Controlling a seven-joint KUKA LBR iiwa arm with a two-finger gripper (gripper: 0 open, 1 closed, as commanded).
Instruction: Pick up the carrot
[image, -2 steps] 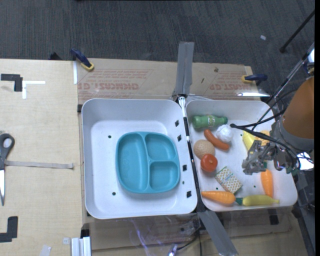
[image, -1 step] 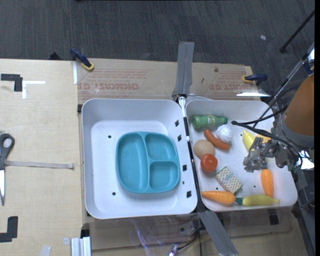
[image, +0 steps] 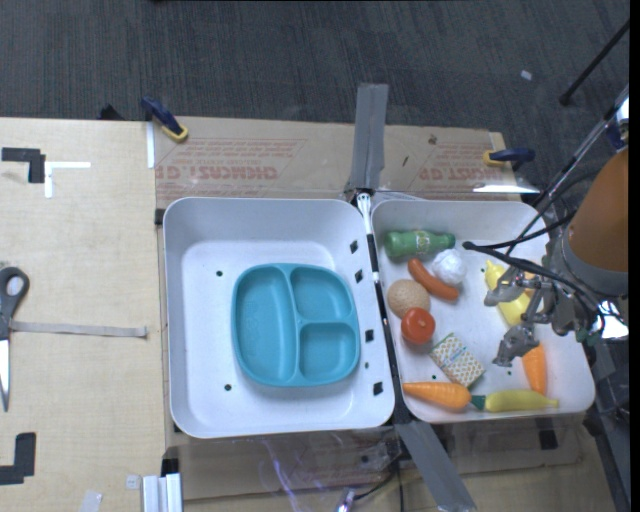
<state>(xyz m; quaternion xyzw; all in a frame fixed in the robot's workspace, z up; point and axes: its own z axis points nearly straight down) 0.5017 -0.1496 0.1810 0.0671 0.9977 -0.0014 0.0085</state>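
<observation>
The right bin (image: 575, 385) is crowded. The free floor is a small patch near its right wall, and the left bin (image: 190, 300) has bare rim around a blue plate (image: 297, 325). The carrot (image: 536, 369) lies near the right bin's front right corner, just beside and below the gripper (image: 519, 335) — spread or pressed together, I cannot tell. A longer orange vegetable (image: 437, 396) lies along the front edge.

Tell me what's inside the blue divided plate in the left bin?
The blue three-compartment plastic plate holds nothing; all compartments lie in plain view. It rests in the left white bin, and the bin floor beneath it is covered.
</observation>
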